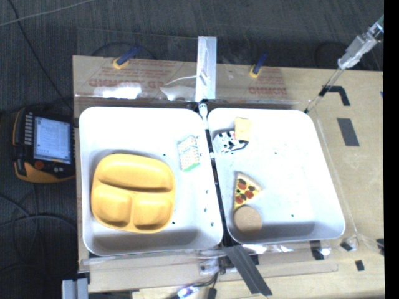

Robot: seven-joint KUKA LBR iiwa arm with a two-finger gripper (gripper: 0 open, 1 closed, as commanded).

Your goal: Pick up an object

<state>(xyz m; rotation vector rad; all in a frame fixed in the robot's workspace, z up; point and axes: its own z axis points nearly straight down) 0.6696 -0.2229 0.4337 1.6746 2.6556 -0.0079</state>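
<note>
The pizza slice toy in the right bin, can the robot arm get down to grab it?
Probably yes. The pizza slice lies flat and uncovered in the right bin. The brown round piece touches its lower end, and the bin wall is close, so a grab may be tight.

One fixed overhead view, slanting down on both white bins (pixel 87 167) side by side.

Robotics lab setup, plywood bench (pixel 361 185) bearing two white bins (pixel 93 129) side by side, handheld control pendant (pixel 43 145) on dark carpet (pixel 37 48) off the bench's left edge, loose cables (pixel 62 8) beyond its far edge
</note>
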